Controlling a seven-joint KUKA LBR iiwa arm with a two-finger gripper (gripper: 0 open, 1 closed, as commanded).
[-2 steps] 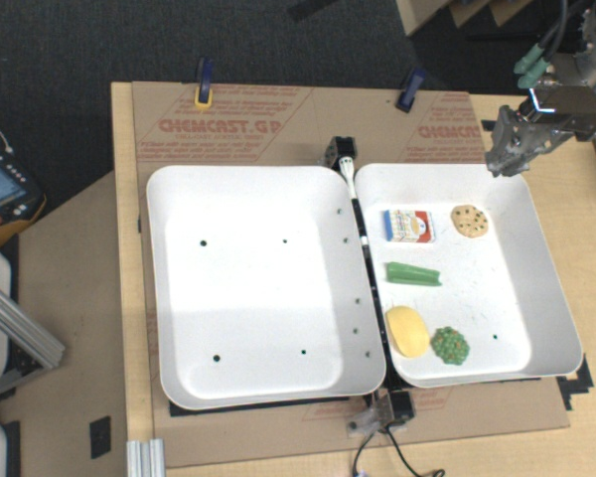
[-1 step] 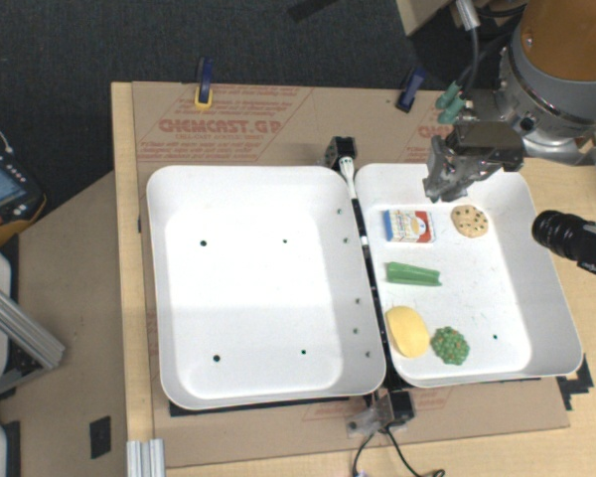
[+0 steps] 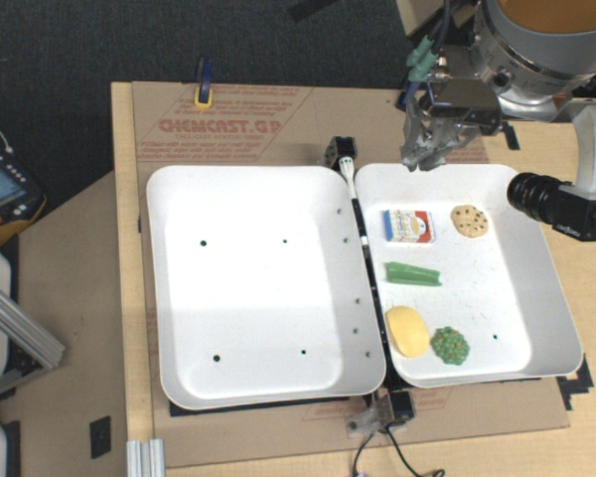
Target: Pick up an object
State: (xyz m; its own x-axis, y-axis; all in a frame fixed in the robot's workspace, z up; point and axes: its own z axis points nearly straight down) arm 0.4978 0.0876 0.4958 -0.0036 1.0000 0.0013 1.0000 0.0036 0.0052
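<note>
The right bin [image 3: 536,296] holds a small red, white and blue carton [image 3: 408,227], a round cookie [image 3: 469,221], a green bean pod [image 3: 412,274], a yellow lemon [image 3: 408,331] and a green broccoli floret [image 3: 450,346]. My gripper [image 3: 424,153] hangs above the far left corner of that bin, over its back rim. It is higher than every object and nothing sits between its fingers. The carton lies nearest, just in front of it.
The left bin [image 3: 179,207] sits beside the right one on a cardboard sheet [image 3: 228,117]. A black camera mount [image 3: 551,202] juts in over the right bin's right edge. A black clip [image 3: 340,152] marks the bins' shared far corner.
</note>
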